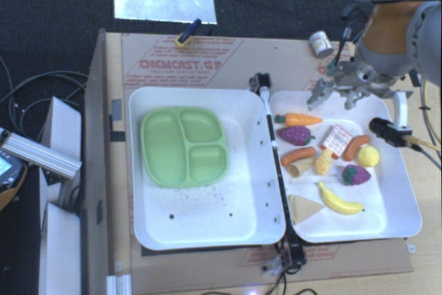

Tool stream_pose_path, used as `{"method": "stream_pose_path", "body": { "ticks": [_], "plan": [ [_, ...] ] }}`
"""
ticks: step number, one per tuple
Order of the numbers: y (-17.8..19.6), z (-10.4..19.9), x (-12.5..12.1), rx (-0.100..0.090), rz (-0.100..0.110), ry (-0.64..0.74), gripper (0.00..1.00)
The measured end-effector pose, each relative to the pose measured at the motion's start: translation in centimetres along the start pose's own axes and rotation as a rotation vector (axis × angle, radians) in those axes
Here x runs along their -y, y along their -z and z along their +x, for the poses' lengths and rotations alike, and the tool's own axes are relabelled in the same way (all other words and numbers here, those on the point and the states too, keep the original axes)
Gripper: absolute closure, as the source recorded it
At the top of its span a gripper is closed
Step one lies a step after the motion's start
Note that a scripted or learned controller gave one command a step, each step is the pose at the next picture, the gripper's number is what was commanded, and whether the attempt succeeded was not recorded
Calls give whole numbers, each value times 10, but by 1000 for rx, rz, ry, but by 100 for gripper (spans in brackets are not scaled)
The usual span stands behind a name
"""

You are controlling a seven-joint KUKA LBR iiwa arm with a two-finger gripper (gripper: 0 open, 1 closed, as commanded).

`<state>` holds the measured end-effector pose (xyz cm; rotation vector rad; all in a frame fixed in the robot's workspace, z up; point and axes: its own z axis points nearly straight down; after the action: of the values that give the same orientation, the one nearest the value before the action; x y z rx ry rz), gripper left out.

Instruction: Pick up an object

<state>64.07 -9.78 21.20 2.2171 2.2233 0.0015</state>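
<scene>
We see the gripper, fingers spread and grasping nothing, above the right bin near a toy carrot.

The gripper hangs over the back edge of the right bin, fingers spread and holding nothing. Below it lie a carrot, purple grapes, a banana, a lemon and what appears to be a sausage. The left bin contains a green divided tray.
</scene>
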Motion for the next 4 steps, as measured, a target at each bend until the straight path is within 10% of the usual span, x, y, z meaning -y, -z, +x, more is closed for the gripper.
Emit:
{"method": "stream_pose_path", "body": {
  "ticks": [1,2,3,4],
  "plan": [
    [-121,10,-4,-1,5,2,0],
    [-127,8,-10,0,-1,2,0],
    [-116,9,-10,-2,2,4,100],
    [-116,9,-10,-2,1,4,0]
  ]
}}
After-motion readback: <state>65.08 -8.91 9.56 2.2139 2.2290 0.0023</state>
